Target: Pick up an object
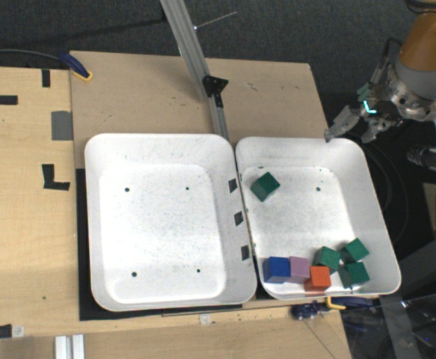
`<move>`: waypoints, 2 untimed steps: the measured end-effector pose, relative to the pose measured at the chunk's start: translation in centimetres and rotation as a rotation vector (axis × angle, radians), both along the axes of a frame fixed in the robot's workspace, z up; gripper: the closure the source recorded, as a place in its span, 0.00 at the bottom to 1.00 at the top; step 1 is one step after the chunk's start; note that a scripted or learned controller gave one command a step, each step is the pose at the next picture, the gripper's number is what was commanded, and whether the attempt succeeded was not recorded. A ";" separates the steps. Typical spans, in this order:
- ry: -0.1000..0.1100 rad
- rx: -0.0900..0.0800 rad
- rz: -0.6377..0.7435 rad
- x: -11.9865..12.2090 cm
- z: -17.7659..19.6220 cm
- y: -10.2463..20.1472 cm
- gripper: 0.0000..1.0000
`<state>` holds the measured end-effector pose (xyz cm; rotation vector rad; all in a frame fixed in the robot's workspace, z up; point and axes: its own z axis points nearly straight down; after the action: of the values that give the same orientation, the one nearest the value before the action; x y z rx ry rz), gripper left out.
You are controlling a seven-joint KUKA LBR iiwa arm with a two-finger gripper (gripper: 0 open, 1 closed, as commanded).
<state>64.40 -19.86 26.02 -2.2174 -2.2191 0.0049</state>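
The right bin [352,170] holds a lone green block [264,186] near its far left part. Along its near edge lie a blue block [277,268], a pale purple block [299,268], an orange block [319,277] and three more green blocks [346,261]. My gripper [354,124] hangs just beyond the right bin's far right corner, above its rim, with the two fingers spread apart and nothing between them. The orange band of the arm [421,40] is up at the right edge.
The left bin [158,223] sits beside the right one. A slanted metal rail [195,51] runs down from the top to the gap between the bins. A blue and yellow clamp [78,66] lies at the bench's far left; another [315,309] sits at the near edge.
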 end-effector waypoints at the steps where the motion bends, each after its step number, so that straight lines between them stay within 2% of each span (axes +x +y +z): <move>1: -0.004 -0.002 0.001 0.1 0.3 0.0 0.00; 2: 0.001 -0.001 0.000 -0.8 -4.6 -0.4 0.00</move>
<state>63.65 -20.24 21.45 -2.2174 -2.2196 0.0069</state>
